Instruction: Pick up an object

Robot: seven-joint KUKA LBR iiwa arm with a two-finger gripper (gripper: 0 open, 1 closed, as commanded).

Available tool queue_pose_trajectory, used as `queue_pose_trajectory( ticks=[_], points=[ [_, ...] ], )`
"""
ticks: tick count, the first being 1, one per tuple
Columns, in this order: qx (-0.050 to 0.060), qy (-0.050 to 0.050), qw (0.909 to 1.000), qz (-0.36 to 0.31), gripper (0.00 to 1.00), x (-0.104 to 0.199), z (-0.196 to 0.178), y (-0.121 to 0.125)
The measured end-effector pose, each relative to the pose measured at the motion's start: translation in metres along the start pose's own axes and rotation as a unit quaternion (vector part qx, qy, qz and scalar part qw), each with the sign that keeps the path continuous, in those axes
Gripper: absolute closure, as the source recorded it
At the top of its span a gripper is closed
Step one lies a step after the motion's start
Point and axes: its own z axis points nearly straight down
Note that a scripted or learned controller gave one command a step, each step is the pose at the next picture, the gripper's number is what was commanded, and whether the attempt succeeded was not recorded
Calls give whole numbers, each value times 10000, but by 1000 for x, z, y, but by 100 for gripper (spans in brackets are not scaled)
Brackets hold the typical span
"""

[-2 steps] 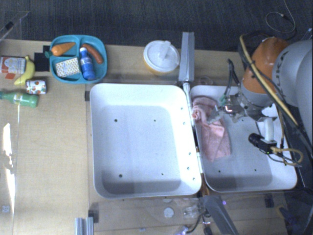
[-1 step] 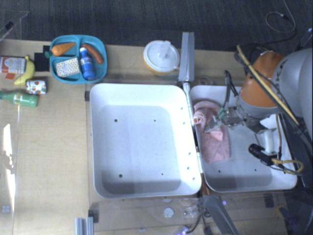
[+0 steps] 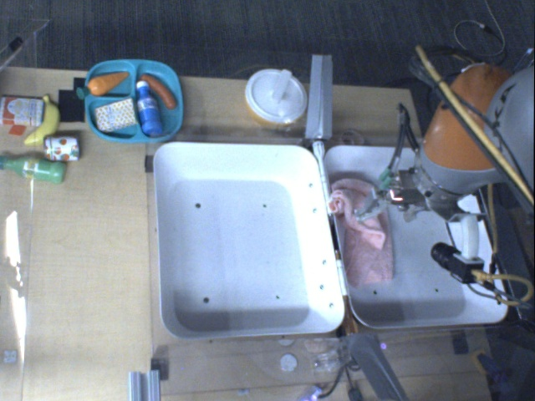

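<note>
1. Setting: robotics lab bench.
2. Evidence: two shallow white bins set side by side on a wooden bench, cables trailing right of the bins.
3. Left of the bins: a blue tray of toy food, props rather than a kitchen's stock.

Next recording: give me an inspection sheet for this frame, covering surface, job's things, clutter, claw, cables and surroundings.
Surface: wooden bench bearing two white bins, left bin and right bin.
Job's things: pink cloth lying at the right bin's left side.
Clutter: blue divided tray with toy food, banana, green bottle, small can, white lidded tub.
Claw: claw over the cloth's upper end; finger state unclear.
Cables: dark loops at upper right.
Surroundings: dark carpet.
</note>
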Motion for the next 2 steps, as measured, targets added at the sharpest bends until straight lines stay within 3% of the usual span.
queue_pose_trajectory(
  ticks=[1, 2],
  points=[
    [-10, 1, 9998, -210, 0, -20, 88, 2],
    [-8, 4, 9998, -215, 100, -19, 80, 4]
  ],
)
